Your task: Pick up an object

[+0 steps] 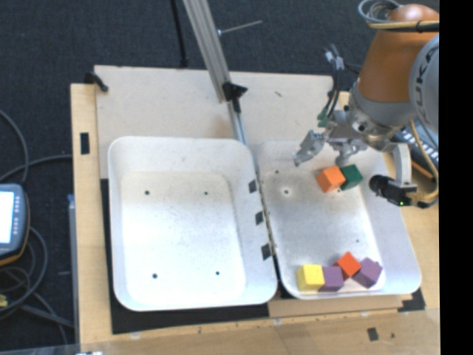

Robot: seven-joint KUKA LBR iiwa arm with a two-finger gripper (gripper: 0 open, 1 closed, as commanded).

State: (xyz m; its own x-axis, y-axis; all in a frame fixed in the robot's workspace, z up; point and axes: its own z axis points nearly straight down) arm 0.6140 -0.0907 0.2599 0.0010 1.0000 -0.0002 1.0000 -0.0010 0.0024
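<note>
Yellow block, plain bright cube

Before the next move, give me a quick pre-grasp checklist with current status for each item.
1. Gripper over the right bin, where the blocks are: ok.
2. A target nearby: orange block and green block lie just below the gripper: ok.
3. Target isolated: those two blocks touch each other, so a clean single grasp is doubtful: not ok.
4. Fingers' opening wide enough for a block: cannot tell.
5. Anything already held: no block visible between the fingers: ok.
6. Other blocks out of the way: yellow block, two purple blocks and a second orange one sit clustered at the bin's near edge, away from the gripper: ok.
</note>
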